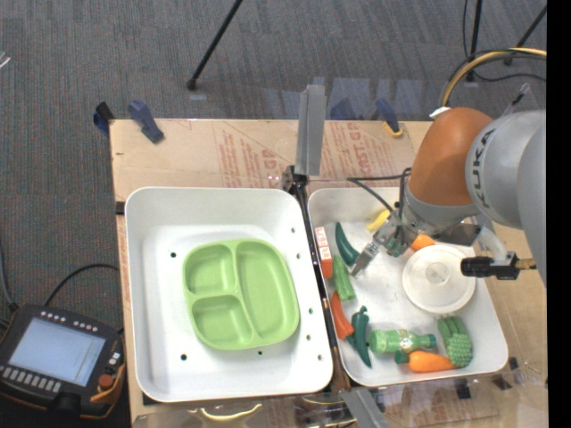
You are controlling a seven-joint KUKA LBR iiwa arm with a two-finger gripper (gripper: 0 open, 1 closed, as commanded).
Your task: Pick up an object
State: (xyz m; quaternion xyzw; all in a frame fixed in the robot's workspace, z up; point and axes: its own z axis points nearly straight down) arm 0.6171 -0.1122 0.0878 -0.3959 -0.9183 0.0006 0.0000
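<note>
Green divided plate (pixel 241 292) lies in left bin (pixel 143 212). Counter (pixel 223 150) is bare brown board, blue clamps (pixel 144 120) at back edge. Teach pendant (pixel 58 355) sits on grey carpet (pixel 107 43) front left. Tripod leg (pixel 219 34) stands behind.

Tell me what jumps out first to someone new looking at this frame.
The light green three-compartment plastic plate sits alone in the left white bin. The grey arm's orange band looms over the right white bin, its gripper low among toy vegetables beside a round white bowl.
</note>
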